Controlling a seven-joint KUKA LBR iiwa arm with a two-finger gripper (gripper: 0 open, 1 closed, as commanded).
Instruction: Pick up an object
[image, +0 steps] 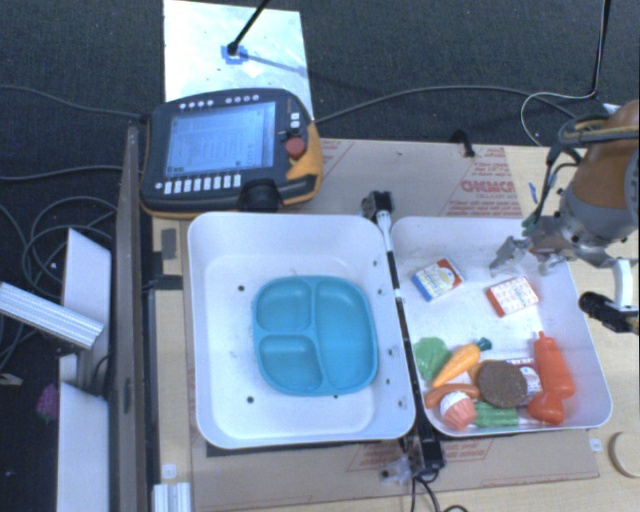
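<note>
The claw (522, 250) hangs over the back of the right bin (590, 395), near its far edge; its prongs look spread apart with nothing between them, though the view is blurry there. Just below it lies a red-and-white packet (513, 295), with a small blue-and-white box (436, 278) to its left. The left bin (215, 300) holds a blue divided plate (315, 335).
</note>
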